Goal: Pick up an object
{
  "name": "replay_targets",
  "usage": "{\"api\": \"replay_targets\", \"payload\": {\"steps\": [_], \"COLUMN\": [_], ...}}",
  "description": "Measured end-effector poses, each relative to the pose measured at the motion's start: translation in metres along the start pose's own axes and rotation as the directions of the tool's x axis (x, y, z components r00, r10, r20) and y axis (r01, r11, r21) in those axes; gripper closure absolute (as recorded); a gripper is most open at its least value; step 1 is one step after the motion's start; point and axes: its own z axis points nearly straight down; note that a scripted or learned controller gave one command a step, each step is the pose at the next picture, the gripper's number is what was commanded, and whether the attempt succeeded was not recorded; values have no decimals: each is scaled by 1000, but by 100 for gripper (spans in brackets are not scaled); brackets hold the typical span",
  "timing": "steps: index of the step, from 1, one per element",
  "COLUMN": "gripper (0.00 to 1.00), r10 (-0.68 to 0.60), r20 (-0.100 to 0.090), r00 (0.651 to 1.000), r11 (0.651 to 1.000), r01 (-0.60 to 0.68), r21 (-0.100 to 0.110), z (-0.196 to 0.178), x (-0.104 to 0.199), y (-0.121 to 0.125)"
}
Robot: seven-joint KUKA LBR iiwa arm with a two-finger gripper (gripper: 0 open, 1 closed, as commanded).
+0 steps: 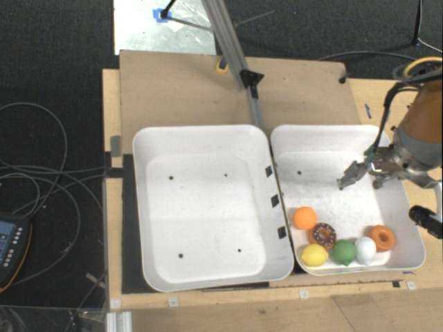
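White bins sit side by side on your worktop; the right bin holds six small items along its near edge, among them an orange ball and a donut. Your pincer hovers above that bin's middle, away from them, nothing visibly held; I cannot tell its opening.

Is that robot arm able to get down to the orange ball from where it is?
Probably yes. The gripper hangs over bare floor of the right bin, and the orange ball lies uncovered, with only the donut touching it.
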Motion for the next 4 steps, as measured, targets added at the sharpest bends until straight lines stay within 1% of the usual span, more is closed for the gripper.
{"api": "replay_targets", "payload": {"steps": [1, 2, 3, 4], "gripper": [0, 0, 0, 100], "r10": [1, 3, 3, 4], "r20": [1, 0, 0, 2], "r00": [1000, 1000, 1000, 1000], "r11": [1000, 1000, 1000, 1000], "r01": [-1, -3, -3, -3], "r21": [-5, 0, 0, -7], "z": [-2, 60, 106, 93], "x": [0, -3, -2, -3], "y": [1, 3, 3, 5]}}
